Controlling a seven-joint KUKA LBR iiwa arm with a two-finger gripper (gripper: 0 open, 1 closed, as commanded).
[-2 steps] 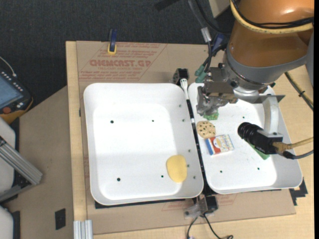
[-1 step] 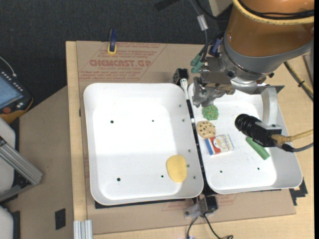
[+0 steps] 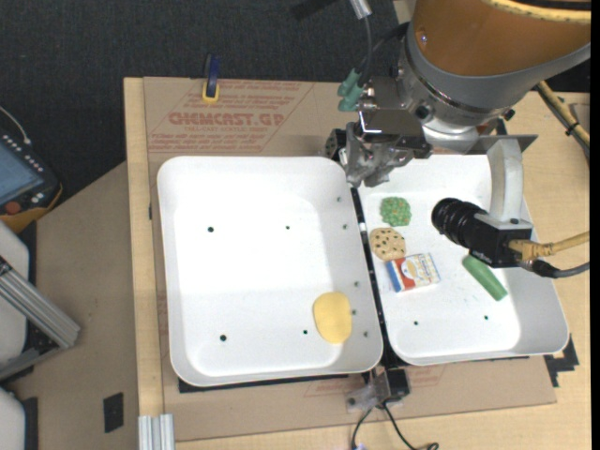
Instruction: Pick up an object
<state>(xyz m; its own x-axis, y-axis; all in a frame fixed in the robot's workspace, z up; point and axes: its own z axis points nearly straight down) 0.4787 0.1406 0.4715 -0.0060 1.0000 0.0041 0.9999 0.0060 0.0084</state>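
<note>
Fingers (image 3: 361, 169): state cannot be told; dark cluster hanging over the far corner where the two bins meet, nothing visibly between them. Right bin (image 3: 525, 340): green broccoli-like piece (image 3: 395, 211), spotted cookie (image 3: 386, 243), small red-and-white packet (image 3: 413, 272), green stick (image 3: 485, 277). Left bin (image 3: 187, 251): yellow oval piece (image 3: 332, 317) near its front right corner. Counter (image 3: 234, 115): cardboard sheet beneath. Progress: early by judgement; no object lifted, grasp and lift outstanding.
</note>
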